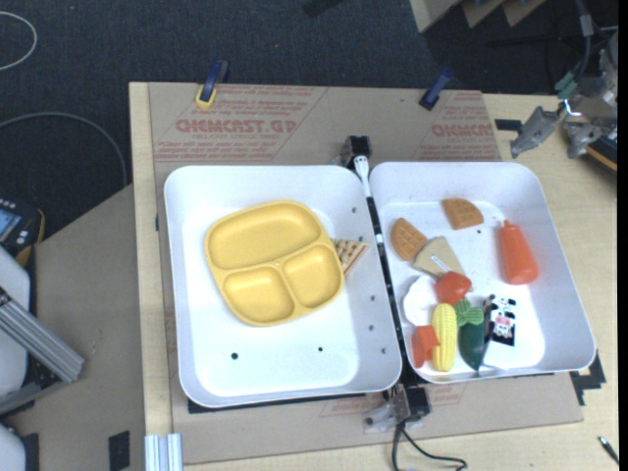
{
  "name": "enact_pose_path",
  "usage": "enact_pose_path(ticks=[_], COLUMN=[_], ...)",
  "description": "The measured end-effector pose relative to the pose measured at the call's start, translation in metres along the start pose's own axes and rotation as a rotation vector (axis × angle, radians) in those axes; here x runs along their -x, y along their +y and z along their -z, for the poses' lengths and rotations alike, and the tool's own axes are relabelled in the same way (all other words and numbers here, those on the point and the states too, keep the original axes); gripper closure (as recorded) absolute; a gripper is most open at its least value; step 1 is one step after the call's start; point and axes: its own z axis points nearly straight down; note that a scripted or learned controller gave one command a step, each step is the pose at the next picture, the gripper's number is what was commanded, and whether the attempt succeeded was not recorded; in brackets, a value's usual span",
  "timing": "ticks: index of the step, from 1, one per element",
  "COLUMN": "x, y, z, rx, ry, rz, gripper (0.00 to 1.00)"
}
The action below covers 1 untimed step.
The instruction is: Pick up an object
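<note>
Objects for picking lie crowded in the right bin [549, 263], with the left bin [186, 263] alongside it on the bench [147, 135]. An orange bottle-shaped toy [516, 251] lies near the right bin's right side, its narrow end pointing toward the far wall. A brown bread slice [461, 213] sits toward the far middle of that bin, and a second brown piece [406, 237] lies just to its left and nearer. A pale cone-shaped piece [438, 256] lies just beside that second piece. Close below it rests a red tomato-like toy [452, 287]. Near the front wall a yellow corn cob [444, 336] lies beside a small orange-red piece [424, 345] on its left and a dark green pepper-like toy [472, 340] on its right, with a small black-and-white carton [503, 321] just beyond.

In the left bin sits a yellow divided tray [270, 261], tilted a little, and a tan waffle-like piece [349, 252] pokes out from under its right edge.

At the view's upper right, well apart from both bins and off the bench, is the gripper [549, 130]; whether it is spread or closed is unclear, and nothing is visible in it.
</note>
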Motion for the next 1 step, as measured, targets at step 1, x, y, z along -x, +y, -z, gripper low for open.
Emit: enact_pose_path(ticks=[1], x=[0.0011], y=[0.0002], z=[-0.0426], rx=[-0.005], ry=[0.001], rz=[0.000], gripper=[0.00])
